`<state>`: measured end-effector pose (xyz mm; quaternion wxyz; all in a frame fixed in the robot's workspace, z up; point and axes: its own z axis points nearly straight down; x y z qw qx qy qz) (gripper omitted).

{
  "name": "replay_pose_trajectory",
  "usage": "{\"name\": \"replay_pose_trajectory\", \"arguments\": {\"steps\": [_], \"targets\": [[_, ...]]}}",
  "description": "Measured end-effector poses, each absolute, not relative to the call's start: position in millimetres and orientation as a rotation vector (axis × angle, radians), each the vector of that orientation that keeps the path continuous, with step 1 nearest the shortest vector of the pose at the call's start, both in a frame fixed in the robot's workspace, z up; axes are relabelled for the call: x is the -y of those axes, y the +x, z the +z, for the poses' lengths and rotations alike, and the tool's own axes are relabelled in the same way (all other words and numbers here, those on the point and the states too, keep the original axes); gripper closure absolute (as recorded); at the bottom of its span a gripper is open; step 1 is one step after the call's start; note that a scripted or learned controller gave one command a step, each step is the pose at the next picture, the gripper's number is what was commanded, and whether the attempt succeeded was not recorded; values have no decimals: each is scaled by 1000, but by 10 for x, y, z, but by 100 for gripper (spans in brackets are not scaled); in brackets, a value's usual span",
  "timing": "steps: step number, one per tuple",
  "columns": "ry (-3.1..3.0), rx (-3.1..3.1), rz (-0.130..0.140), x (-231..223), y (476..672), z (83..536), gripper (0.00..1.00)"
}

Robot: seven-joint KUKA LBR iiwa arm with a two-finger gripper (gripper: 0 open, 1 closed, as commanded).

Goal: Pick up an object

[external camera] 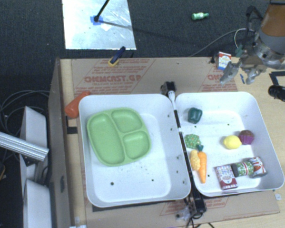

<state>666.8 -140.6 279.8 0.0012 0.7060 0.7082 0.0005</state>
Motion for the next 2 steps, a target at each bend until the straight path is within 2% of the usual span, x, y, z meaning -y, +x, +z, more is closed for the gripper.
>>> {"name": "replay_pose_trajectory", "arguments": {"steps": [1, 2], "targets": [[2218, -2229, -1, 926, 6534, 1409, 0], [2215, -2227, 0, 941, 6685, 892, 0]]}}
